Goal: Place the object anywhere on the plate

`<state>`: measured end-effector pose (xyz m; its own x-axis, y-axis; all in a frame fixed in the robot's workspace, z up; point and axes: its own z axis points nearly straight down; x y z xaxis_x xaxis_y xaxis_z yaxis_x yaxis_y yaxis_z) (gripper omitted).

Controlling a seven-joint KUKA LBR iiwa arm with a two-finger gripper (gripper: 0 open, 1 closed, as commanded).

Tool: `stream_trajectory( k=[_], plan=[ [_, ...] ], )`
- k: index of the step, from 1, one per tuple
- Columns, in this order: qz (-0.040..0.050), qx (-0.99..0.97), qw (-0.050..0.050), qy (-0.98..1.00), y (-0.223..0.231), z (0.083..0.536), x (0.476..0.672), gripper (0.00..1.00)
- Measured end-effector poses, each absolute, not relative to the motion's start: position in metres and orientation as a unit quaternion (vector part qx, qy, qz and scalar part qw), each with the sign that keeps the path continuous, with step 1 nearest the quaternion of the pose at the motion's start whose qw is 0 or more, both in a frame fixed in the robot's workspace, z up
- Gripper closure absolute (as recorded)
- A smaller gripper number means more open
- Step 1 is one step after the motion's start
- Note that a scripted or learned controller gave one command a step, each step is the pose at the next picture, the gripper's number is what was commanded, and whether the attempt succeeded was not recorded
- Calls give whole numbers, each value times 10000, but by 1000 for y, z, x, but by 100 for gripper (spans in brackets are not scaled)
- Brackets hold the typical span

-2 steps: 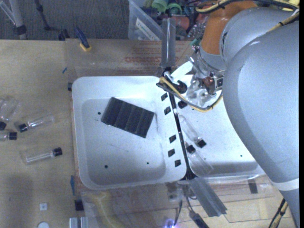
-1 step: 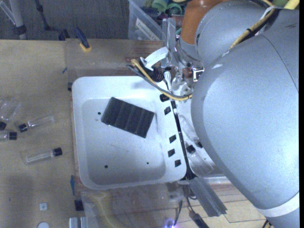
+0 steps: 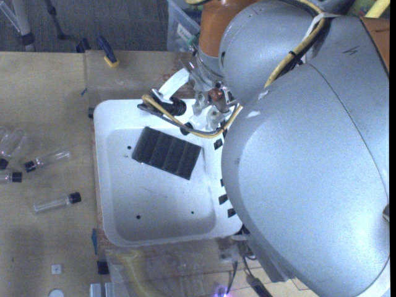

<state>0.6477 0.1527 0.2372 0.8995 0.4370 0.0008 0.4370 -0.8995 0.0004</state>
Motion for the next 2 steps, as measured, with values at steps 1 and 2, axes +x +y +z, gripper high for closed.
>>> stream_trajectory(
  k=[1, 2],
  plan=[
    [0, 9858, -2, 1680, 206, 180, 651, 100],
    [-18, 9554, 2, 2953, 225, 195, 652, 100]
  ],
)
